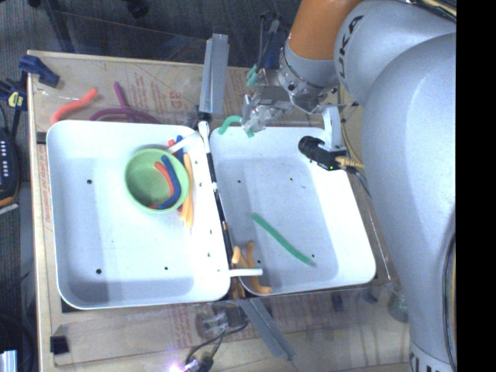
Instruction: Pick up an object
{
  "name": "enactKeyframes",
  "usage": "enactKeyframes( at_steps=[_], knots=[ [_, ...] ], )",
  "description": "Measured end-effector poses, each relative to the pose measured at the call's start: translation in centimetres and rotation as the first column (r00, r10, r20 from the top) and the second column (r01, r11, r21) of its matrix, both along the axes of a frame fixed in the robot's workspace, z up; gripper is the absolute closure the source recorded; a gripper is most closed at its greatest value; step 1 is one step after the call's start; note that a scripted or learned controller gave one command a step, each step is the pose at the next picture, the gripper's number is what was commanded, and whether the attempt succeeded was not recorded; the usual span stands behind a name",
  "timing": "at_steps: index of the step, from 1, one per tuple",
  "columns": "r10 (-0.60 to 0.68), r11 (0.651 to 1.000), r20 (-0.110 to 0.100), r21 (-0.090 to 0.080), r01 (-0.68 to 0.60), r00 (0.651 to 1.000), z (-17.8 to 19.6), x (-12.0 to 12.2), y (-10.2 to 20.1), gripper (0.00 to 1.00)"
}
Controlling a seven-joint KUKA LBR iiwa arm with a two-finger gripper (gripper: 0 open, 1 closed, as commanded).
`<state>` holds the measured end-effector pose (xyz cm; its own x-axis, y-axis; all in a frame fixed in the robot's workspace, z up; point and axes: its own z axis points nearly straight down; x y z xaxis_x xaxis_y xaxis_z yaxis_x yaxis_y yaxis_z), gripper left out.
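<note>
Seeing the gripper (253, 124) hanging over the far left corner of the right bin (370, 266), just beside a small green piece (227, 123) lying at the rim there. Not being able to tell if the gripper is clenched or let go, and not seeing anything held in it. Guessing that the small green piece is the thing to pick up, being the nearest one. Worrying about that corner, though: sitting so close to the rim and to the wall between the two bins, leaving very little room for coming down around the piece. Risking a bump on the rim, or a push that is sending the piece sliding over the edge and onto the bench. Risking a pinch on just the tip, too, with the thin bendy piece slipping out while going up. Noticing a long green strip (283, 241) lying flat in the near half of the right bin, well apart from the gripper, and some orange sticks (249, 256) tucked in the near left corner. Thinking the flat strip is hard to get under as well. Spotting a green bowl (136, 184) full of bright bits in the left bin (77, 231), far off to the left and not in danger of getting knocked.
</note>
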<state>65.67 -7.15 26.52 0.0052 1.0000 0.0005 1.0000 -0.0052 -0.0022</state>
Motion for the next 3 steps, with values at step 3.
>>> enactKeyframes(
  at_steps=[3],
  knots=[
    [0.321,0.947,-0.002,0.002,-0.321,0.947,-12.1,-12.2,-3.7,0.0]
  ],
)
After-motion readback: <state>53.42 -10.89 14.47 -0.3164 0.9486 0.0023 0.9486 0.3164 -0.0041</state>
